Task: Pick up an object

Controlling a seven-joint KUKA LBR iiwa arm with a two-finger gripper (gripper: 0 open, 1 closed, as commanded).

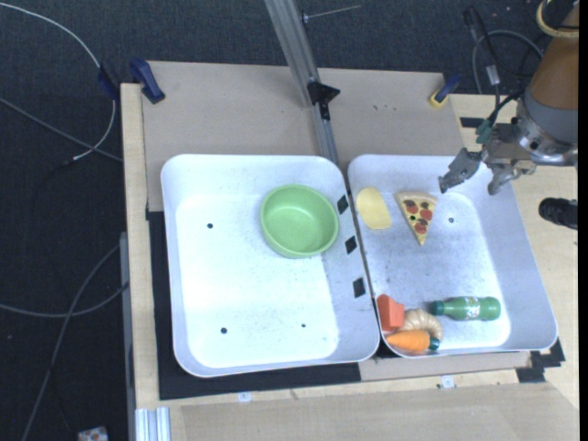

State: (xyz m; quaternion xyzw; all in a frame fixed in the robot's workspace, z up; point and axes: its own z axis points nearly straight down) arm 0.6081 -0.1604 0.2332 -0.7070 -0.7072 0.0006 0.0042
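My gripper (pixel 476 178) hangs over the back right part of the right bin (pixel 514 246), open, its two fingers spread with nothing between them. A pizza slice toy (pixel 418 214) lies just left of and below it. A pale yellow oval piece (pixel 373 208) lies near the bin's left wall. Along the front edge lie a green bottle (pixel 469 309), an orange carrot (pixel 409 342), a beige piece (pixel 424 321) and a red-orange block (pixel 390 312). A green bowl (pixel 299 220) sits in the left bin (pixel 230 329).
A metal pole (pixel 296 44) slants from the top down to the gap between the bins. Blue clamp (pixel 145 79) and yellow-blue clamp (pixel 445 89) sit on the bench's back edge. Cables hang at the right by the arm (pixel 556 81).
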